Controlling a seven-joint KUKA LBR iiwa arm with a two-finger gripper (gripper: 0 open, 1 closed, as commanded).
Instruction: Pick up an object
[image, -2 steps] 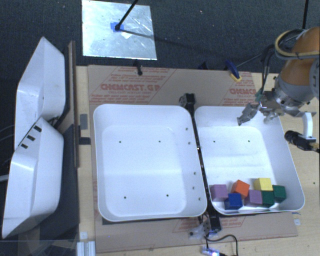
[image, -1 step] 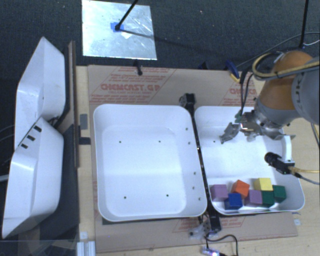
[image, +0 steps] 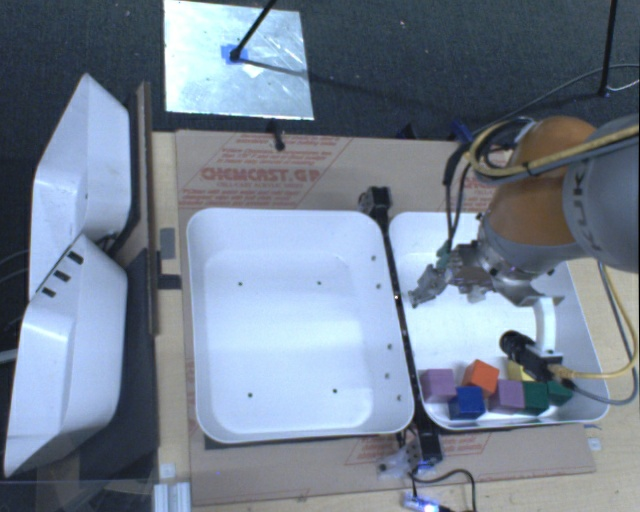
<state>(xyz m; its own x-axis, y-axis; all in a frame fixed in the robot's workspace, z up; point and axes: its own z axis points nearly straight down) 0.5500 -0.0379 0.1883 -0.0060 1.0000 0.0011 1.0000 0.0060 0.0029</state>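
Two shallow white plastic bins sit side by side on the tabletop (image: 170, 300); the left bin (image: 290, 320) holds nothing, while the right bin (image: 440, 250) carries a small huddle of blocks along its near edge. That huddle includes a mauve cube (image: 437, 383), a blue cube (image: 467, 402), an orange cube (image: 482, 375), a second mauve block (image: 511, 394), a green block (image: 536, 397) and a sliver of yellow behind. The grey arm's end effector (image: 432, 282) hangs over the bare upper part of the right bin, near the divider and well apart from the blocks; nothing is pinched in it, and whether it is spread or pressed together I cannot tell. Judging by this, the approach step is in hand: next it needs to travel toward the near edge and descend onto one block. Tight packing and the bin wall look likeliest to spoil a clean grip.
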